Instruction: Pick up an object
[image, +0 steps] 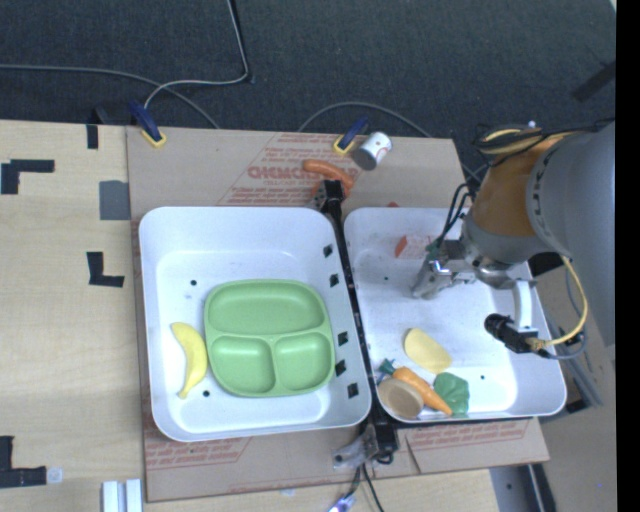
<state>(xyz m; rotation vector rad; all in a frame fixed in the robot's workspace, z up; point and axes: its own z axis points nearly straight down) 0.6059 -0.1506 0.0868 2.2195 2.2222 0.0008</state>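
Note:
My gripper hangs over the upper middle of the right bin, its metal fingers pointing down-left toward the bin floor with nothing seen between them. Below it lie a pale yellow chip-shaped piece, an orange carrot, a tan round piece and a green leafy piece, all near the bin's front edge. In the left bin rests a green divided plate, and a yellow banana lies to its left.
The grey arm with its orange band covers the right bin's far right corner. A small red scrap lies near the bin's back wall. Clamps and cables sit on the cardboard behind the bins.

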